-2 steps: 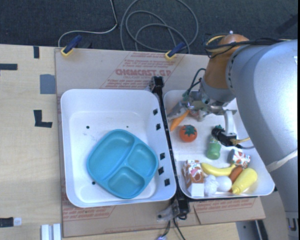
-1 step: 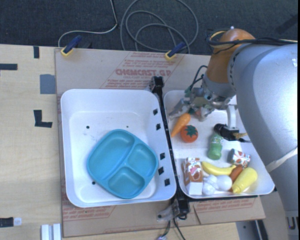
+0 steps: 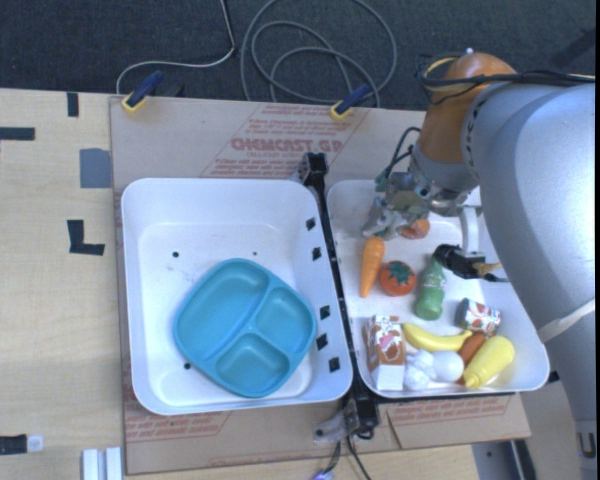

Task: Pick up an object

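Light wood table [image 3: 40, 298] with black tape marks at far left, brown cardboard sheet [image 3: 270, 143] under both bins.

Left white plastic bin [image 3: 140, 268]: one light-blue three-compartment plastic plate [image 3: 244, 326], lying flat toward the bin's 5 o'clock area.

Black divider strip [image 3: 325, 268] runs between the bins.

Right white plastic bin [image 3: 535, 363], contents left to right:
- small red-and-white printed carton [image 3: 384, 349] at 7 o'clock, touching the bin's near wall side.
- orange plastic carrot [image 3: 370, 265] at about 10 o'clock, pointing down, green top up.
- red plastic tomato with green stem [image 3: 397, 277] just beside the carrot, near centre.
- white round lumpy item [image 3: 427, 368] at 6 o'clock, kind unclear.
- yellow plastic banana [image 3: 435, 338] just above the white item, touching the carton's side.
- green plastic bottle [image 3: 431, 292] centre, tilted, just beside the tomato.
- small red-white-dark can [image 3: 478, 317] at 4 o'clock.
- yellow plastic bottle [image 3: 488, 360] at 5 o'clock, lying tilted, an orange-brown piece [image 3: 470, 345] partly hidden beside it.

Gripper [image 3: 392, 218] at the right bin's 12 o'clock, low over the bin, right above the carrot's top; a small orange-red item [image 3: 415, 230] sits just beside it. Cannot tell how the gripper is set, nor whether it holds anything. Grey arm with orange band [image 3: 455, 118] fills the right side.

Grey cables [image 3: 310, 38] loop on the dark floor at the top.
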`<state>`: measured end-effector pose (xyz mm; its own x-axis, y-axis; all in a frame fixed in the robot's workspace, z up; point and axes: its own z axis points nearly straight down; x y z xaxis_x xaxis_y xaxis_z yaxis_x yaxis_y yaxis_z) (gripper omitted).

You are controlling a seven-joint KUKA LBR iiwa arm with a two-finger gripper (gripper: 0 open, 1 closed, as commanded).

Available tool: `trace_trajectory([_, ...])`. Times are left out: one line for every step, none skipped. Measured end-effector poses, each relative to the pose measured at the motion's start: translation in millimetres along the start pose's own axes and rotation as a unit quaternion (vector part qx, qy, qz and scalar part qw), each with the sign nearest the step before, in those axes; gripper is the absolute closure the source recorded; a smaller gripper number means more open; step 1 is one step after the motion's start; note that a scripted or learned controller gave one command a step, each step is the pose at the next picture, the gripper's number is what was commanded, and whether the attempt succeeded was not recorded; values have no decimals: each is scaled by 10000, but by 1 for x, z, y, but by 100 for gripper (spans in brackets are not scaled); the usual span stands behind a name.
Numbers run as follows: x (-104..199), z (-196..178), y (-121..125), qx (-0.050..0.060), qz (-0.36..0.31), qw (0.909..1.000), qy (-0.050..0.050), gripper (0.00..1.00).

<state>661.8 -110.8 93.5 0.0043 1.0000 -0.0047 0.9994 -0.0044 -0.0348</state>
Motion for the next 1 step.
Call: trace_trajectory([51,-95,-57,-203,-43,9998,30,100])
